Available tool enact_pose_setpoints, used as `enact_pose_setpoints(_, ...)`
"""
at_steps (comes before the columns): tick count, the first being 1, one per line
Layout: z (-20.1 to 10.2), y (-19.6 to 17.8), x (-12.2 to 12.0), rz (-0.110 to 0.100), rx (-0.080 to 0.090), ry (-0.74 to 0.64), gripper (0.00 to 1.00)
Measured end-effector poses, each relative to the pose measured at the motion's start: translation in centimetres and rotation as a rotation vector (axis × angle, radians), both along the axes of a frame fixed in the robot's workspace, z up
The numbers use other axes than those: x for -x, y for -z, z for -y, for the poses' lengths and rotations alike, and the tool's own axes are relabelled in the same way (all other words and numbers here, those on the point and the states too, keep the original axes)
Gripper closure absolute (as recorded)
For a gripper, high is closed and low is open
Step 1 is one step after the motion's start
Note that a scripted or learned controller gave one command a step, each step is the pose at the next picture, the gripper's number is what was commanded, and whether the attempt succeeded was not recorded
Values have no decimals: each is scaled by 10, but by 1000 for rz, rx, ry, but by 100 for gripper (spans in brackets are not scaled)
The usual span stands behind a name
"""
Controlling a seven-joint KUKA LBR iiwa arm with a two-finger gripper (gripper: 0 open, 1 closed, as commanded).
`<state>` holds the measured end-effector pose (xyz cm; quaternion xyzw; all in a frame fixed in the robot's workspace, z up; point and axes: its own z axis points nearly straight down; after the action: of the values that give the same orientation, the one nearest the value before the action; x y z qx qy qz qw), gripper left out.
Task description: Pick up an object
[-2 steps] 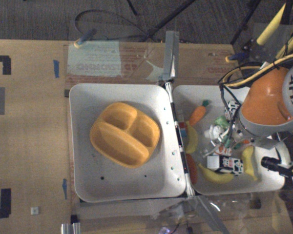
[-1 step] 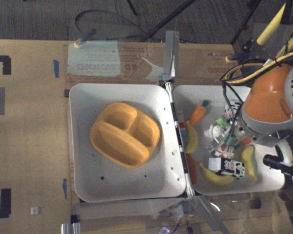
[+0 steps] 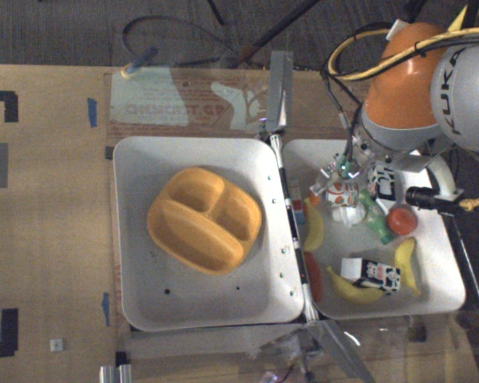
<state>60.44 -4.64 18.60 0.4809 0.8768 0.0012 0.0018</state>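
- Your gripper [image 3: 345, 168] hangs at 12 o'clock in the right bin [image 3: 451, 294], just above a small carton [image 3: 342, 193]. You cannot tell whether it grips anything.
- The green bottle [image 3: 377, 222] and tomato [image 3: 401, 219] crowd in at 4 o'clock. A squeeze could push the carton away.
- The bananas [image 3: 359, 288] lie at 6 o'clock.

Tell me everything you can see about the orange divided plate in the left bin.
The orange divided plate lies in the left bin, a little above that bin's middle. It looks like smooth, slightly glossy plastic with rounded corners. Raised ridges split it into three compartments: one long one along its lower-left side and two smaller ones along its upper-right side. It sits flat, open side up, turned at a slant to the bin's walls. Its compartments hold nothing, and it touches only the bin floor.
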Motion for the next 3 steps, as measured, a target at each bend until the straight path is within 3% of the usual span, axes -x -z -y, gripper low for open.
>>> enact_pose_setpoints(1,-44,-43,54,-3,0,-63,100)
enact_pose_setpoints(2,-44,-53,53,0,0,-63,100)
enact_pose_setpoints(3,-67,-39,69,-5,0,-284,100)
